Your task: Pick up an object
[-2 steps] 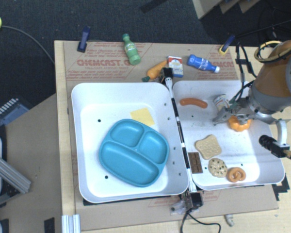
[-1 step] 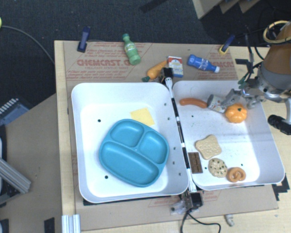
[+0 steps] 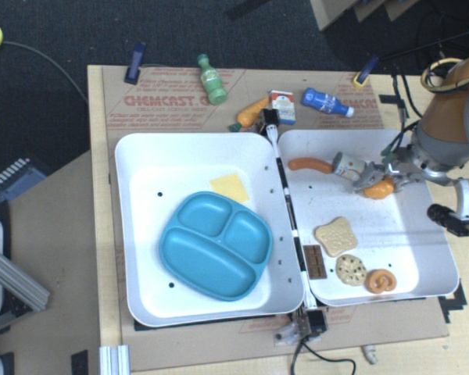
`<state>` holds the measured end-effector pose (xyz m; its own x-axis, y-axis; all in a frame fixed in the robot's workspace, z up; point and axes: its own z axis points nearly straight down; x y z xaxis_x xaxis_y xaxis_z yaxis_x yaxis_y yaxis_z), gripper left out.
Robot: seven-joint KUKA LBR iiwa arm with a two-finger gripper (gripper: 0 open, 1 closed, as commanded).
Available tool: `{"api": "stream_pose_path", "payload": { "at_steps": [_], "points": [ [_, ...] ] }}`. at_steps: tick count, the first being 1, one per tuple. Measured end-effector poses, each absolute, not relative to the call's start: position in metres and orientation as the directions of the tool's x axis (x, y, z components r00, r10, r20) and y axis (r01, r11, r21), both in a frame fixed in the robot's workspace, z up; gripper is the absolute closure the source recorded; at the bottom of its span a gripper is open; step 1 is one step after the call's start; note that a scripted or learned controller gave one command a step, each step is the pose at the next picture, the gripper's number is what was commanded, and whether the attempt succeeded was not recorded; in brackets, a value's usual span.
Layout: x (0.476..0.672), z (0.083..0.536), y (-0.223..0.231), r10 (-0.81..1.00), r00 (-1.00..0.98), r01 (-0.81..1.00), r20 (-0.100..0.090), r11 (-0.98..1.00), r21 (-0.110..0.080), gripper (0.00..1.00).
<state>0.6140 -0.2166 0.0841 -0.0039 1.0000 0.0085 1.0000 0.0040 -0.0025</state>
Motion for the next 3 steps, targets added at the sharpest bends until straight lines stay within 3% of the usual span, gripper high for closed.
{"api": "stream_pose_path", "payload": {
  "at_steps": [1,2,3],
  "points": [
    [0.615,0.095,-0.217,1.0,-0.005,1.0,0.004,0.005,0.001,1.0],
    [0.606,0.131,-0.147,1.0,-0.001,1.0,0.002,0.001,-0.001,1.0],
    [0.61,0.201,-0.068,1.0,-0.002,1.0,0.001,0.002,0.003,1.0]
  ]
}}
